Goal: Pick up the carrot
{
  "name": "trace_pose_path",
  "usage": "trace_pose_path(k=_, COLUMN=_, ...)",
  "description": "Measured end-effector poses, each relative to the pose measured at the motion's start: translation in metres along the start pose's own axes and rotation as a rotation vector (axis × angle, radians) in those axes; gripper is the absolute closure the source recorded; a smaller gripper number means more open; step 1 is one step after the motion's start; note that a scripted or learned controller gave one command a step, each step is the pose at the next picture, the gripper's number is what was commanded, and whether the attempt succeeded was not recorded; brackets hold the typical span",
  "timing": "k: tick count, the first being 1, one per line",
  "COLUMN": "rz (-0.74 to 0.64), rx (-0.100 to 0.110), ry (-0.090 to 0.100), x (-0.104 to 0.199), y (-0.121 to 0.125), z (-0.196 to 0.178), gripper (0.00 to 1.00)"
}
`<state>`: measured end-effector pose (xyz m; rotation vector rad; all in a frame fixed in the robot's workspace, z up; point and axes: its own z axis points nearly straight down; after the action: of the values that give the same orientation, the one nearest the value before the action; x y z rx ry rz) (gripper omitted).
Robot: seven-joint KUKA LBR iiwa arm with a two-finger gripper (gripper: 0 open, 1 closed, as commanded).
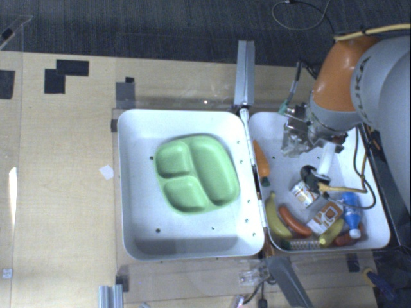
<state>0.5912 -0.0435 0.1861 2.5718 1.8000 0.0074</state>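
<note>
The carrot (260,159) is orange and slim, and it lies lengthwise against the left wall of the right bin (379,233), in the upper half. My gripper (294,143) hangs over the upper middle of that bin, to the right of the carrot and apart from it. I see nothing held at its tip. The grey arm with its orange band (337,76) comes in from the upper right and hides the bin's far right corner.
The left bin (138,236) holds a green divided plate (196,172). At the front of the right bin lie a banana (274,213), a red sausage (294,221), a second banana (331,231), a small box (327,213) and a blue bottle (350,210).
</note>
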Motion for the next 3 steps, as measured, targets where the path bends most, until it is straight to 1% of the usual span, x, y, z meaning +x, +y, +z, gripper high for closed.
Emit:
trace_pose_path(k=1, rz=0.190, rx=0.003, ry=-0.001, x=-0.058, y=-0.048, z=-0.024, gripper=1.00)
trace_pose_path(k=2, rz=0.312, rx=0.000, ry=-0.003, x=-0.133, y=-0.040, z=-0.033, gripper=1.00)
trace_pose_path(k=3, rz=0.289, rx=-0.001, ry=-0.003, x=-0.180, y=-0.044, z=-0.061, gripper=1.00)
